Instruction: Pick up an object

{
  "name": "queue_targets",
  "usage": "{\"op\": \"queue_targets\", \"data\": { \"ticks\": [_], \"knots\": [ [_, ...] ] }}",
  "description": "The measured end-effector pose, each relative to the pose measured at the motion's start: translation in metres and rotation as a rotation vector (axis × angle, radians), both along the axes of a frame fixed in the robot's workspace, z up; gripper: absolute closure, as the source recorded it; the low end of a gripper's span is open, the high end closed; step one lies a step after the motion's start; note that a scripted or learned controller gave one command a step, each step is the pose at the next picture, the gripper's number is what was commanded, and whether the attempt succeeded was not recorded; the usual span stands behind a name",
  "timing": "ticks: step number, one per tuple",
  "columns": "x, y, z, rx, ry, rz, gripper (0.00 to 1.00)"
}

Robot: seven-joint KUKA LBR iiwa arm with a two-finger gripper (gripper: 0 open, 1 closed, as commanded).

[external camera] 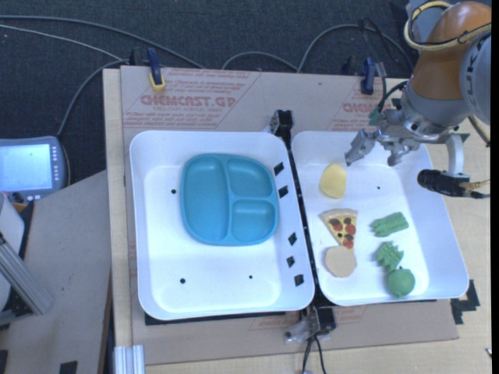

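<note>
Glossy white bins (156, 287), compartmented blue tray (229, 199)

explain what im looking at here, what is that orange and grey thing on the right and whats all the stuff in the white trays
This is one picture from a camera fixed above a workbench, looking down at a slant. The grey and orange thing is a robot arm reaching in from the right. At its tip is a two-finger gripper, whose jaws stand open over the far end of the right shallow white bin and hold nothing.

The left shallow white bin holds a blue plastic plate with three compartments. The right bin holds toy food: a yellow rounded piece nearest the gripper, a pizza slice, a tan round disc, and three green vegetable pieces. The robot's job is to pick up one object.
</note>
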State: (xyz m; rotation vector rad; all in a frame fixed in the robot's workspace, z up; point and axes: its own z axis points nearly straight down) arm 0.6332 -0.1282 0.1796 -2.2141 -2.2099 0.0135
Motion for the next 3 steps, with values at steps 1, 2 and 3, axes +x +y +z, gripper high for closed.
{"op": "queue_targets", "data": {
  "ticks": [1,2,3],
  "knots": [
    [0.003,0.0,0.008,-0.002,-0.014,0.002,0.0],
    [-0.001,0.002,-0.034,-0.002,-0.01,0.002,0.0],
    [0.007,0.005,-0.093,-0.002,-0.01,0.004,0.0]
  ]
}}
